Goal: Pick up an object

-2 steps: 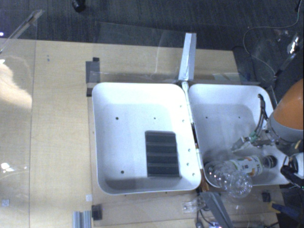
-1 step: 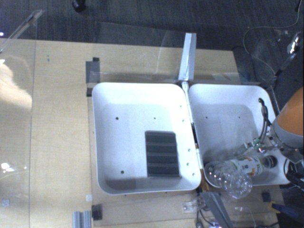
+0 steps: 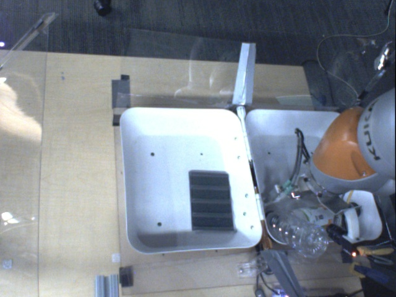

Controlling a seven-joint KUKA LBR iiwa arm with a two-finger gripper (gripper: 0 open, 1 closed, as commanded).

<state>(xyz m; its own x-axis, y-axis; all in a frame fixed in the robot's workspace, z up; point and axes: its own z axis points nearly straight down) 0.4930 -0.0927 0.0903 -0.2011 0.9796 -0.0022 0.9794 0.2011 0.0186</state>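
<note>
pale wood table (image 3: pixel 68 184) fills most of the view, with glare washing over its left side. dark ribbed carpet floor (image 3: pixel 185 8) runs along the top. a clear panel (image 3: pixel 179 60) stands at the far edge, a grey metal post (image 3: pixel 245 73) beside it.

A dark ribbed block (image 3: pixel 211 200) lies in a white bin (image 3: pixel 139 166); the arm's band (image 3: pixel 340 150) looks orange.

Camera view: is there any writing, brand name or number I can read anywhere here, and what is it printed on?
"KU": dark letters running vertically on the grey arm, right of its orange band; the rest of the word runs out of view.
The left bin, the dark ridged block and the right bin carry no readable text.
</note>
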